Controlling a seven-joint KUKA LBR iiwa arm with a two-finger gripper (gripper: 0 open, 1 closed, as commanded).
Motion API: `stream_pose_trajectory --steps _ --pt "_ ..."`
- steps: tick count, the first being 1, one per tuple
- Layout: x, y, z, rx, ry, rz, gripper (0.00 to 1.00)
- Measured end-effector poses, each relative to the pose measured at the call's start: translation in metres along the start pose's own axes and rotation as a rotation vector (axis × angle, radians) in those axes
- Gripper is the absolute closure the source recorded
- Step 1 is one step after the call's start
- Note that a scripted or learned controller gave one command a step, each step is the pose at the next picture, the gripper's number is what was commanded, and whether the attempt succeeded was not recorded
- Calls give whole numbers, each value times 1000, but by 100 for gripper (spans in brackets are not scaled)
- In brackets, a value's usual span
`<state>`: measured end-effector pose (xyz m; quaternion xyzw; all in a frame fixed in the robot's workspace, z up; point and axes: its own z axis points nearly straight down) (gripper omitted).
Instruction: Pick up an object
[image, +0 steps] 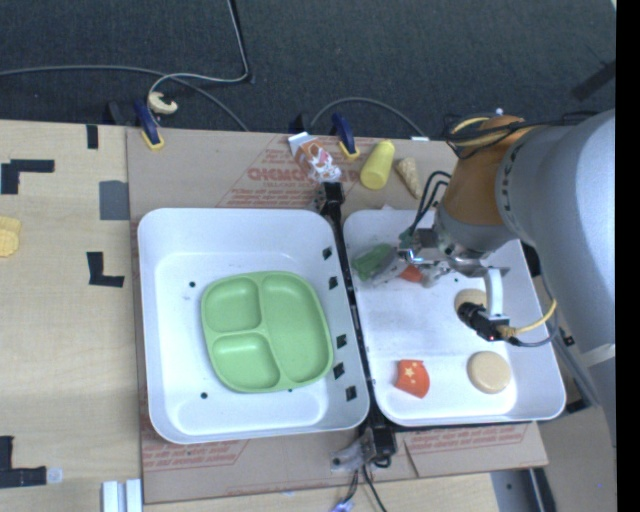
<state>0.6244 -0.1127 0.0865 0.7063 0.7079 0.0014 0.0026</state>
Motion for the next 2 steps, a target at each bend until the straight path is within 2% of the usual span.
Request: stream_pose_trajectory --steps 1,2 --pt "-5 29 1 3 1 -1 0" --pt "-4 29 -9 3 1 -3 100"
